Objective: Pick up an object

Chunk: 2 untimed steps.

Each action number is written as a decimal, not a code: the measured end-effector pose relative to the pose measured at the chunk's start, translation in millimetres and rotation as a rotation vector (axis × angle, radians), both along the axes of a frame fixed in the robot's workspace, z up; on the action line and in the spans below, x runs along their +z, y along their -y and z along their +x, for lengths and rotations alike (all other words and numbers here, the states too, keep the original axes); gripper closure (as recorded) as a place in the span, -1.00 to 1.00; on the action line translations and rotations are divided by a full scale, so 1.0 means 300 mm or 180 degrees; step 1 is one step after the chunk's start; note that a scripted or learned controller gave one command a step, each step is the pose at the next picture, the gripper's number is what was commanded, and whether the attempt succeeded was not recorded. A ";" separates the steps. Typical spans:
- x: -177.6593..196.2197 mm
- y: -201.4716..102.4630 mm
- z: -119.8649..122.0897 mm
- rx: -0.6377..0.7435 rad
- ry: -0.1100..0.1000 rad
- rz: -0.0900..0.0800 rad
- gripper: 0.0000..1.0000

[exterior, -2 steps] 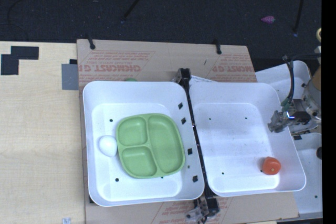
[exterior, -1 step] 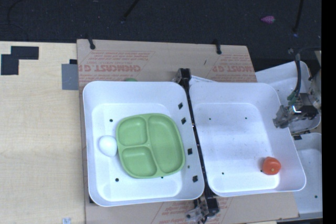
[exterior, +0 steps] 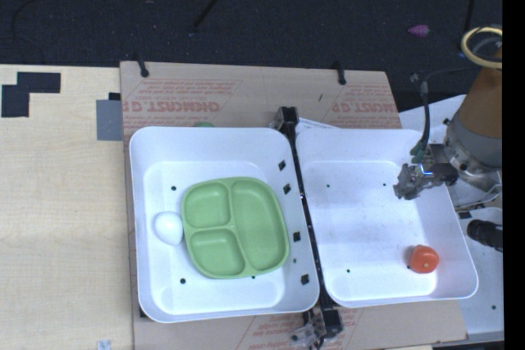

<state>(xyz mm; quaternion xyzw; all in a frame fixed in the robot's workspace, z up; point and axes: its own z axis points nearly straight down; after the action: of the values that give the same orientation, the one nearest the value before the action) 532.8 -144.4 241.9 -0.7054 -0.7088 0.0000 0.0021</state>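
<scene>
I'm looking at the left bin (exterior: pixel 148 176): a white egg-shaped ball (exterior: pixel 168 227) sits touching the left edge of a green divided plate (exterior: pixel 235 226), which takes up most of that bin's floor. Across the black divider (exterior: pixel 302 217), the right bin (exterior: pixel 361 291) has an orange-red round object (exterior: pixel 423 259) near its front right corner, nothing crowding it. My jaws (exterior: pixel 407 186) hang over the right bin's far right side, well apart from the orange piece, and I cannot tell how wide they stand. Cardboard (exterior: pixel 246 98) lies under both bins on the worktop (exterior: pixel 57 217).

Green divided plate (exterior: pixel 235 227), white egg (exterior: pixel 168 227), orange-red obj (exterior: pixel 423 259), both bins (exterior: pixel 353 297) white.
</scene>
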 end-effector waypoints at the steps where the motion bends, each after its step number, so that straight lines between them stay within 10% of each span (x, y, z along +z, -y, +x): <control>1: -0.044 -0.163 0.047 -0.0002 -0.0005 0.0000 1.00; 2: -0.076 -0.356 0.091 0.0000 -0.0005 -0.0001 1.00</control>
<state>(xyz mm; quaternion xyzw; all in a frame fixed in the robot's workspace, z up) 560.2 -37.7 219.2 -0.7054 -0.7088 0.0007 0.0025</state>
